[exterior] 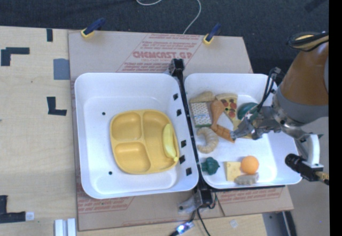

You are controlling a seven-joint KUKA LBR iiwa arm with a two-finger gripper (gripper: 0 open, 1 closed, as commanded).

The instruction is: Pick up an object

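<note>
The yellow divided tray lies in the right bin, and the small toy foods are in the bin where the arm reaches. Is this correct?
Not quite. The camera view shows the yellow divided tray in the left bin, not the right one. The rest holds: the toy foods, such as the orange ball, lie in the right bin, where the arm's gripper reaches.

Reaches in from the right, grey arm with orange band angled down and leftward, wrist low, gripper pointing left, finger state impossible to tell.
</note>
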